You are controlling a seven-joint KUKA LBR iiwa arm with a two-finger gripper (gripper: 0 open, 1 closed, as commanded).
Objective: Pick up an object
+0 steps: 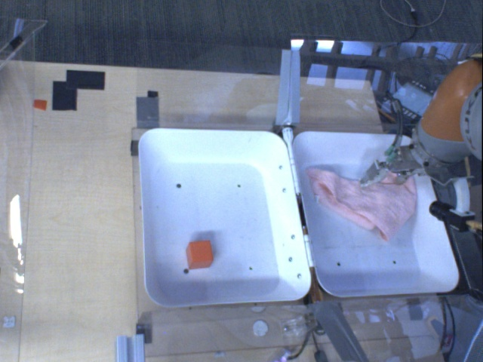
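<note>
Down at the near edge, the wooden bench (75, 277) runs pale and bare along the left, with some small metal brackets and clear fittings poking out below the bins. Moving up, here is the left bin (162, 277), shallow and white, and sitting in its near-left part is an orange block (200, 254), small and boxy, resting flat on the floor and well apart from every wall. Right beside it, sharing the middle divide, is the right bin (377, 281), and spread across its middle is a pink cloth (366, 202), rumpled and lying loose, stretching from the bin's left-centre toward its right side. And there is the gripper (379, 173), coming in from the right on the grey arm with its orange band (445, 96), tipped down at the upper right part of the cloth; the fingers look pinched together right at the fabric's top edge, touching it, but whether any cloth actually sits between them, or how wide the jaws stand, I cannot tell from this angle. Further back, a metal post (288, 89) rises behind the seam between the bins, black shapes (74, 87) lie on the bench at far left, and dark carpet (189, 10) fills the far side.
</note>
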